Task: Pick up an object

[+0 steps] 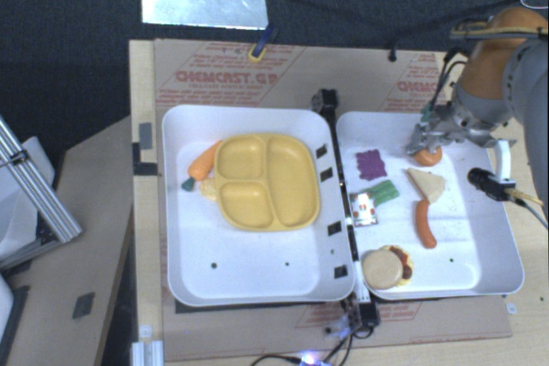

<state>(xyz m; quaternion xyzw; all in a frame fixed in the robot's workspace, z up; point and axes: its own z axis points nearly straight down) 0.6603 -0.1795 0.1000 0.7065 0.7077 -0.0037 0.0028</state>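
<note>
My gripper [426, 141] hangs low over the far part of the right bin [489, 270], right above a small orange round piece [427, 157] that it touches or nearly touches. Toy foods lie around it in the same bin: a pale bread wedge [427, 183], a red sausage [425, 224], a purple piece [371, 164], a green piece [383, 192], a small white and red item [364, 208] and a burger [388, 267] near the front.
The left bin [249, 279] holds a yellow divided plate [262, 182], with a carrot [204, 160] beside its left edge. A black divider [336, 176] runs between the bins. The arm's grey and orange body [497, 73] looms over the right bin's far right corner.
</note>
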